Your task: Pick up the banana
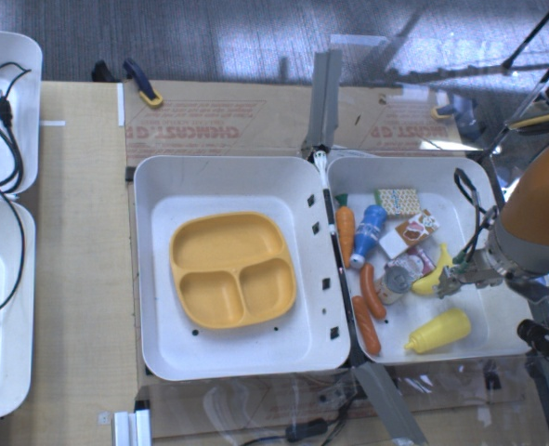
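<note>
right bin (497, 342), hand (452, 281) at banana (434, 273)

Grey carpet floor (255, 17) beyond light wooden bench (79, 203)

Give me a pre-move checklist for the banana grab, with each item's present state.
1. Banana in view in the right bin: ok.
2. End effector next to the banana: ok, at its right side.
3. Banana between its fingers: cannot tell.
4. Space around the banana: not ok; a can and a small carton crowd its left side.
5. Yellow mustard bottle apart from the banana: ok, it lies nearer the front wall.
6. Yellow divided plate out of the way: ok, left bin.
</note>
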